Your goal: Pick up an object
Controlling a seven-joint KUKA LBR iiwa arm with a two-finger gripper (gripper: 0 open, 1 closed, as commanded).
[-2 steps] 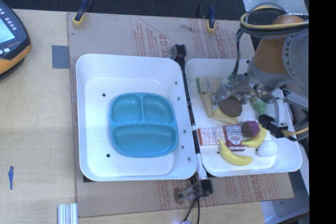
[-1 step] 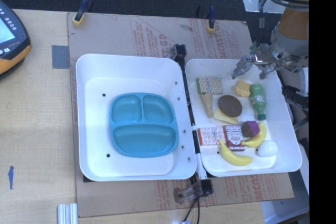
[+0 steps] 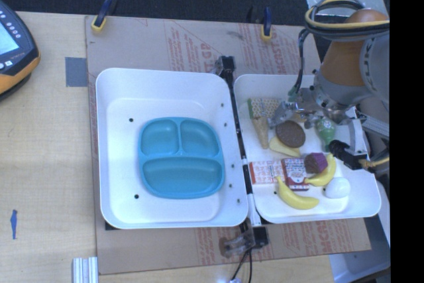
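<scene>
Near the frame's lower right, bananas (image 3: 296,198) and a white egg (image 3: 337,188) crowd the right bin (image 3: 265,212). Farther up, the gripper (image 3: 299,110) hovers above a brown cookie (image 3: 290,134); its state I cannot tell. Best descend centred, avoiding neighbours.

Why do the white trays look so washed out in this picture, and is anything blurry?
In the camera view, bright overhead light glares off the left bin, bleaching its rim while the blue plate stays crisp; the right bin is equally pale, and the small items under the gripper look soft and hard to separate.
</scene>
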